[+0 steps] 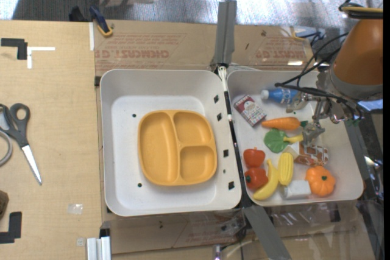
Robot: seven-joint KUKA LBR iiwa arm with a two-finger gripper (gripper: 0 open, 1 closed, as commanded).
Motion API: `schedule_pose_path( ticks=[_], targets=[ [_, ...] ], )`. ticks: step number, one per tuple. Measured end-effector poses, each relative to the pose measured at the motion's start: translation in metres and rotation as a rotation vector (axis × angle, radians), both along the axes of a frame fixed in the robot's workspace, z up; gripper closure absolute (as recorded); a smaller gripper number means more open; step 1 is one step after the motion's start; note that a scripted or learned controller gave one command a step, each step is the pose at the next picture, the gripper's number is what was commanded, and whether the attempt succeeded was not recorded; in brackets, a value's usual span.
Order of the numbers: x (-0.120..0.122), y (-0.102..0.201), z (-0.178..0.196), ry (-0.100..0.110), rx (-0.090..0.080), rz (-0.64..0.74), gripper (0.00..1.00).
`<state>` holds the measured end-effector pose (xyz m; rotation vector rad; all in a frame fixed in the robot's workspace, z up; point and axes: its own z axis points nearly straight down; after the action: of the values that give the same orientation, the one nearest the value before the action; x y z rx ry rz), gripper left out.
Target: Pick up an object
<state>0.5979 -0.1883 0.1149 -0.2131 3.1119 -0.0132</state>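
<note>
Arm's gripper [315, 129] hovers low over the right bin [352, 149], right of frame, above the toy carrot [281, 123]. Jaws' state: cannot tell. Next: descend and close.

Two white bins: left bin [109, 149], right bin [350, 189]. One yellow divided tray [177, 147], three compartments. Beside the gripper [314, 131]: one carrot [281, 123], one blue bottle [279, 95], one red-and-white packet [249, 110], one green leaf [275, 140]. Nearer the camera: two red peppers [254, 157] [256, 178], one banana [267, 186], one corn cob [285, 168], one pumpkin [320, 181]. One pair of scissors [24, 140].
</note>
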Motion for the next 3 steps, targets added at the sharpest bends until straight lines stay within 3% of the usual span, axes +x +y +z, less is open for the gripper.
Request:
schedule_pose_path(
  ticks=[1,2,3],
  targets=[
    [0.001,0.063,-0.022,0.019,0.009,-0.163,0.0],
    [-0.049,0.024,-0.022,0.018,0.011,-0.341,0.0],
    [-0.017,0.066,-0.022,0.017,0.012,-0.473,0.0]
  ],
)
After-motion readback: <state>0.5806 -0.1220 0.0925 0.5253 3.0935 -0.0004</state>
